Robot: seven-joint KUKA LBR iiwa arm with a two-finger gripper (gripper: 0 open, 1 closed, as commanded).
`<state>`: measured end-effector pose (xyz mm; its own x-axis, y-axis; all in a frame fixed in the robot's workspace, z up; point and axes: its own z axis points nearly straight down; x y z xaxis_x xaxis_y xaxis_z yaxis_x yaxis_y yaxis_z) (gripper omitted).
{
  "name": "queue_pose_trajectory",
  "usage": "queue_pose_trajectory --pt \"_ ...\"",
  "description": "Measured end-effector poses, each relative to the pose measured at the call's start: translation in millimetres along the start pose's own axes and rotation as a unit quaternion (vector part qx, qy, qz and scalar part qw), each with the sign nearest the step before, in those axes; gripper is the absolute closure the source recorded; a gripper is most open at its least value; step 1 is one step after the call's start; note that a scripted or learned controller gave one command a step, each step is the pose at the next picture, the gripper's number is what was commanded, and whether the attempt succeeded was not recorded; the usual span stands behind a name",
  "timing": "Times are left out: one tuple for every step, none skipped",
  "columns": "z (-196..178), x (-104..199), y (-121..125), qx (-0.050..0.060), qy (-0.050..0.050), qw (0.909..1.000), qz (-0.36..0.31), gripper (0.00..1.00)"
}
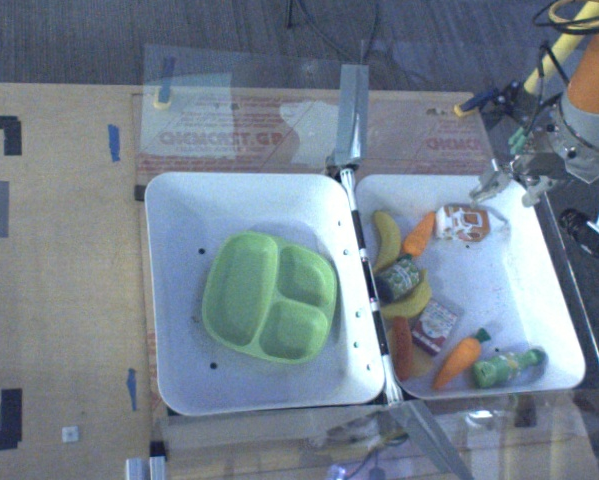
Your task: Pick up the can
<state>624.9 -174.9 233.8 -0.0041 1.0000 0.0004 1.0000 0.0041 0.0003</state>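
Can (399, 279) lies well left of & below gripper (510, 183) (fingers spread, nothing between).

The arm (589, 88) runs off the right edge; the can (399, 277) partly covers two bananas (387, 240).

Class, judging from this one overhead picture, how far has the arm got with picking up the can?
Nothing looks done: the can lies in the right bin among the bananas. In hand: the gripper, fingers spread, hovers above that bin's far rim, holding nothing. Left: reaching the can, gripping and lifting it.
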Motion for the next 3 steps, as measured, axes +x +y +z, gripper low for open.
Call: queue_pose_trajectory --pt "137.1 -41.1 -32.0 -0.004 0.001 0.9996 -0.027 0.0" --pt "136.9 -43.3 32.4 0.035 0.01 0.9933 0.11 0.0" --pt "128.9 -39.2 33.1 0.036 0.009 0.9936 0.106 1.0"
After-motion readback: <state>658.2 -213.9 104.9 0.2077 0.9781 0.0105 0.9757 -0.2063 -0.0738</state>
